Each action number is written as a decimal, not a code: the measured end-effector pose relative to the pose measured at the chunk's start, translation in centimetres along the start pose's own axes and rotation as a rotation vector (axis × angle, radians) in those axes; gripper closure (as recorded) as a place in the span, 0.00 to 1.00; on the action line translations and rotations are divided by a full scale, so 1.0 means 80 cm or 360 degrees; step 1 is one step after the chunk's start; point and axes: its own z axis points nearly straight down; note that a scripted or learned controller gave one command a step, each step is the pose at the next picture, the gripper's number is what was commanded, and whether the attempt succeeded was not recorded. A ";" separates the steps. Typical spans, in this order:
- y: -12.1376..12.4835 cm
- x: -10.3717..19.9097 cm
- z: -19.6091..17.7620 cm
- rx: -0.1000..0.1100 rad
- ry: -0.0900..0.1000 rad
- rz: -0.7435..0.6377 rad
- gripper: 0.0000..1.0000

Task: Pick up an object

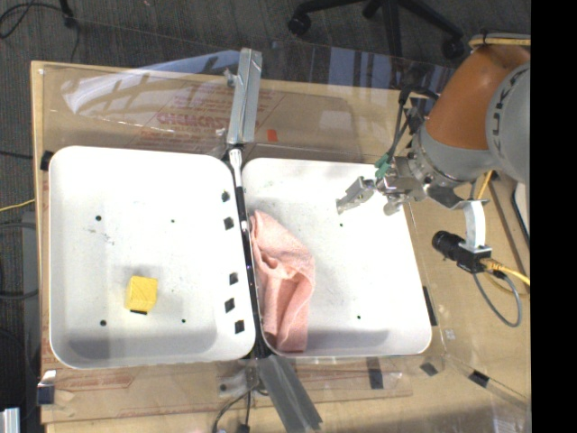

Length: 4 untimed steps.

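Observation:
A crumpled pink cloth [282, 280] lies in the right bin [388, 332], against its left wall. A small yellow block [141, 293] rests on the floor of the left bin [81, 179], toward the front. My gripper [374, 200] hangs over the upper right part of the right bin, to the right of and behind the cloth. It is open, with nothing between its fingers [354, 195]. The grey arm with its orange band [469, 97] reaches in from the right.
A metal divider bar [240, 106] runs back from the seam between the bins. Black clips [233, 280] line that seam. Cables and a black connector [460, 251] hang off the arm at the right bench edge.

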 end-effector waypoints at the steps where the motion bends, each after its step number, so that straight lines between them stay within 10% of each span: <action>1: 0.048 -0.004 0.171 -0.0003 -0.0001 -0.0540 0.00; 2: 0.102 0.053 0.174 0.0008 0.0004 -0.0983 0.00; 4: 0.107 0.082 0.180 0.0039 0.0013 -0.1336 0.00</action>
